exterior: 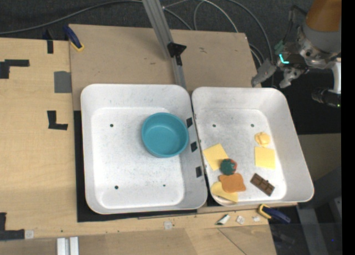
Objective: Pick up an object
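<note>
Gripper (275,74) hangs above the far right corner of the right bin (277,104), fingers spread apart with nothing between them. Food toys lie in that bin's near part: a yellow square (215,155), a green ball (227,166), an orange slice (232,182), a brown bar (262,184), a yellow slab (265,157). A blue bowl (164,134) sits in the left bin (105,104).

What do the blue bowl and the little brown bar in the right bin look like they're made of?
The blue bowl looks like moulded plastic: even teal colour, smooth matte surface, thin rounded rim. The brown bar resembles a chocolate piece, dark with segment ridges; probably plastic toy food, though the view is too small to be sure.
</note>
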You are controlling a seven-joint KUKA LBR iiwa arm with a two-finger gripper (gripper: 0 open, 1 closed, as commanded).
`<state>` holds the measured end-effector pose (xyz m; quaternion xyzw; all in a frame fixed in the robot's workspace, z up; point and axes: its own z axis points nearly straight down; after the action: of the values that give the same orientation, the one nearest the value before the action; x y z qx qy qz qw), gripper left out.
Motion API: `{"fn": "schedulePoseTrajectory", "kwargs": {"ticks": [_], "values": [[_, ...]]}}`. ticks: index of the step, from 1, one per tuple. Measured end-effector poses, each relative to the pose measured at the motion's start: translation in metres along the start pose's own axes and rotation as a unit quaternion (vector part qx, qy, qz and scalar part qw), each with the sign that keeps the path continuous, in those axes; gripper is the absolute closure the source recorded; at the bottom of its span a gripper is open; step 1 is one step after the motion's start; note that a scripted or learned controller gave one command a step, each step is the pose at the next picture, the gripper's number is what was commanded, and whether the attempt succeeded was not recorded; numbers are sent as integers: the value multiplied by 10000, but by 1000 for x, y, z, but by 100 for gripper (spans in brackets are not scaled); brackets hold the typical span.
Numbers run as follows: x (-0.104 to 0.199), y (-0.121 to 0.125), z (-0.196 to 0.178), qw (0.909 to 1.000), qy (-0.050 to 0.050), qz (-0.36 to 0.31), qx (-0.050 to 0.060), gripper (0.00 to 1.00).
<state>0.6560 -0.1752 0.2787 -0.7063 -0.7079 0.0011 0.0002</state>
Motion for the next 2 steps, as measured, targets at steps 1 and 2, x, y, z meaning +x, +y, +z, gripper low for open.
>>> {"fn": "schedulePoseTrajectory", "kwargs": {"ticks": [1,2], "values": [[-6,-9,54,10000,3,5,22,0],[-4,-16,100,10000,6,4,22,0]]}}
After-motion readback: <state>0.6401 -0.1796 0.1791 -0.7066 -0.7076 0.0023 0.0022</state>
